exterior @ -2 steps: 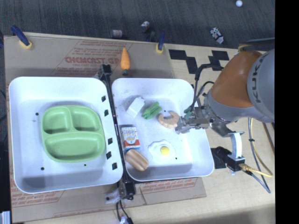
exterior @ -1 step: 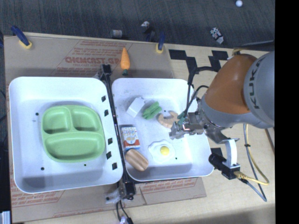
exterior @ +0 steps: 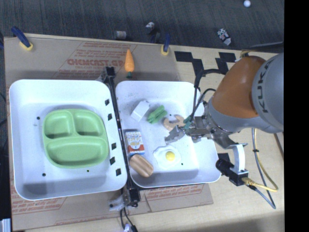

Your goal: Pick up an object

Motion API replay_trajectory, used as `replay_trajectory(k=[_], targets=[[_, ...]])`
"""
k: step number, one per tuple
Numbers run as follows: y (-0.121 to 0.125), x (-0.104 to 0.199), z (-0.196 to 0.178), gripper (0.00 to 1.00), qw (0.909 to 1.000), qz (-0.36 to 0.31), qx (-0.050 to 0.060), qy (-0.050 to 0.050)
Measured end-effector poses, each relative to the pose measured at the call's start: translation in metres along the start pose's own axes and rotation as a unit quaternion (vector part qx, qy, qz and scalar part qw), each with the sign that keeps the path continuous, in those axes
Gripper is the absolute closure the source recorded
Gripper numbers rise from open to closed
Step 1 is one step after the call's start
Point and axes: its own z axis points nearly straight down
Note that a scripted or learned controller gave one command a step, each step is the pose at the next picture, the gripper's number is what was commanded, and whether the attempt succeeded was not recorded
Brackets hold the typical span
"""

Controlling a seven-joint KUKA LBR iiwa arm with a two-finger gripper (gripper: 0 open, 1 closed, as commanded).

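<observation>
Cardboard printed "CHEMCAST" covers the surface [exterior: 87, 62]. Inside the right bin [exterior: 193, 175], the gripper [exterior: 175, 134] hangs just above the fried egg [exterior: 168, 155] and beside a pretzel-like piece [exterior: 172, 121]. Whether its fingers are apart, I cannot tell.

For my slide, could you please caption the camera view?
Arm lowers its pincer among toy foods in the right bin; green tray in the left.

White block [exterior: 140, 109], green vegetable [exterior: 156, 114], fried egg [exterior: 169, 155], perhaps bun [exterior: 141, 165], right bin [exterior: 203, 175]
</observation>
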Motion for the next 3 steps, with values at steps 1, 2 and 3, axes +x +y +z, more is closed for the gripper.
replay_trajectory(k=[1,2,3], targets=[[0.048,-0.020,0.098,0.00,1.0000,0.000,0.003,0.000],[0.092,-0.039,0.129,0.00,1.0000,0.000,0.001,0.000],[0.092,-0.039,0.119,1.00,1.0000,-0.002,0.001,0.001]])
